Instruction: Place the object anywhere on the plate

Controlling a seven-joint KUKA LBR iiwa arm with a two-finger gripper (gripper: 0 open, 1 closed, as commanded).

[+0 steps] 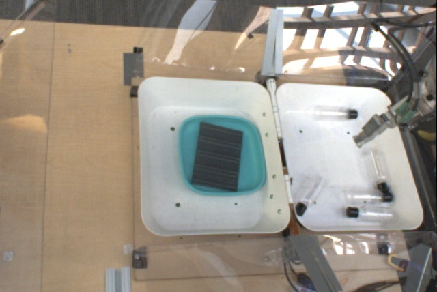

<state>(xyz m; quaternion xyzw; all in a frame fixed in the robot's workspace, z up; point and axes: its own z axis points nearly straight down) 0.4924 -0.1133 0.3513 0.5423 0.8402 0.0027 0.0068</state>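
End effector (372, 128), finger state indeterminate, hovers over my right bin (321, 147) among clear tubes (334, 112). Teal plate (256, 161), left bin, already bears a dark block (218, 156). Risk: slippery tubes roll, grasp misses.

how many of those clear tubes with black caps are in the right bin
4, all in the right bin: one near the back, one at the front left corner, one by the right side, one along the front. More may be hidden.
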